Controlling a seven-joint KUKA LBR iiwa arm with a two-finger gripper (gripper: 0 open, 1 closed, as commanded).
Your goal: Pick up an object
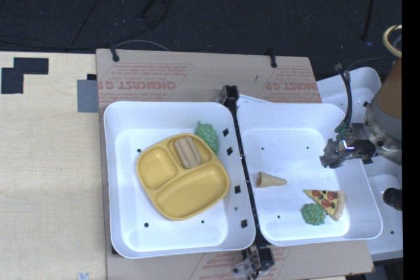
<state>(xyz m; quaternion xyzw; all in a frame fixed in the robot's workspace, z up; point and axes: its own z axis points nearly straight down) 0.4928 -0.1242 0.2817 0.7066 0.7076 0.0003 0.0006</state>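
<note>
In the right bin (289, 116) lie a tan ice-cream cone (270, 180), a pizza slice (327, 200) and a small green broccoli piece (313, 214). My gripper (336, 156) hangs at the bin's right side, above and slightly right of the pizza slice, with nothing visible between its fingers. The left bin (125, 141) holds a yellow divided plate (182, 176) with a tan hot dog (189, 152) in one compartment, and a green leafy toy (208, 135) lies by the plate's far edge.
A black divider clamp (239, 167) runs between the two bins. Both bins rest on a cardboard sheet (197, 79). A wooden bench top (46, 167) extends to the left. Cables cross the dark floor at the back.
</note>
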